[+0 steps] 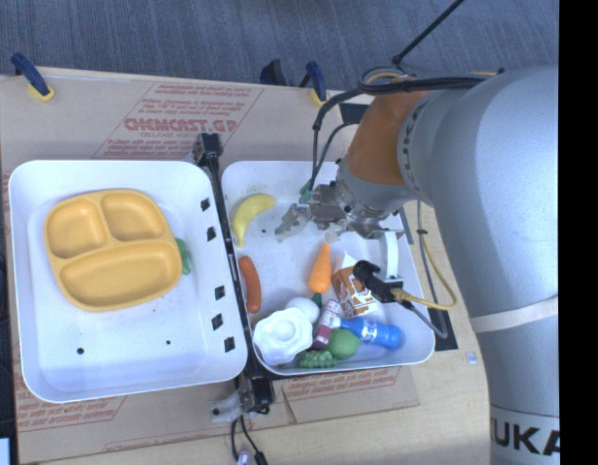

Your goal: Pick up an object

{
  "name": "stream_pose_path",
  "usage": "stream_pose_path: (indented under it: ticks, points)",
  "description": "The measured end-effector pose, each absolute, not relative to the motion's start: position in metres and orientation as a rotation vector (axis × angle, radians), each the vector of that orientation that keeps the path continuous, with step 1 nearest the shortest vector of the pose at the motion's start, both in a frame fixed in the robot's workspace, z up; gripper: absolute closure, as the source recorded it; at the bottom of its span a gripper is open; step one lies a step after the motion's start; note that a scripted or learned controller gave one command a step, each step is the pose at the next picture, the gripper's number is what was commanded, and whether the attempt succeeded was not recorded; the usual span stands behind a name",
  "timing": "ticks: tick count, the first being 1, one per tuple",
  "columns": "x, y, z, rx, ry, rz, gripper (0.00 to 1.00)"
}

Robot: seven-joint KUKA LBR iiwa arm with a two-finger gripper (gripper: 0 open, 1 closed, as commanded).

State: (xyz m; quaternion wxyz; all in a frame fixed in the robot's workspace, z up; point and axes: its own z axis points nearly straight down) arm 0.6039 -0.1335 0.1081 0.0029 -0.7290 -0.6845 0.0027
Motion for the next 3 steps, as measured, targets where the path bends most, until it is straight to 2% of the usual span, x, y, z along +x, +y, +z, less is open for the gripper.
stream_pose_path:
  ticks: [1,2,3]
  points:
    - [0.582,-0.170,0.092,-1.851,-2.535,0.002,0.00]
    - [0.582,-0.170,0.102,-1.846,-2.538,0.004,1.00]
    - [0.571,-0.134,0.193,-1.836,-2.548,0.001,1.00]
